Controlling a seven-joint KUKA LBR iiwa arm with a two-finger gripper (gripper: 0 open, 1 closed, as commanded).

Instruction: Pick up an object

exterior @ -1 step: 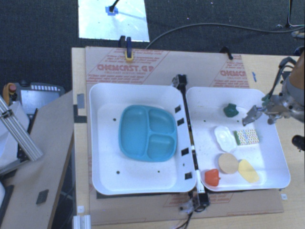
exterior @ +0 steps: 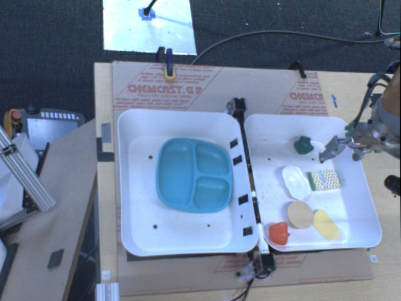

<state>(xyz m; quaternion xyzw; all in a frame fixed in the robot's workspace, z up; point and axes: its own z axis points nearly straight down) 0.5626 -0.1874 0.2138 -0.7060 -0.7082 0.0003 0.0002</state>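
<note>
The right bin point(exterior: 369, 231) holds several small objects. A dark green lump point(exterior: 304, 145) lies near its back, a white oval piece point(exterior: 294, 182) and a green-and-white patterned block point(exterior: 324, 180) in the middle. At the front are a tan disc point(exterior: 300, 215), a yellow oval point(exterior: 326, 224) and a red-orange piece point(exterior: 279, 232). My gripper point(exterior: 342, 153) hangs over the bin's back right part, right of the green lump and above the patterned block. It is open, with nothing between its fingers.
The left bin point(exterior: 135, 231) bears a blue divided plate point(exterior: 194, 174). A black divider with clips point(exterior: 244, 168) runs between the bins. Cardboard point(exterior: 188, 89) lies under both. A cable point(exterior: 263, 36) crosses the dark floor behind the bench.
</note>
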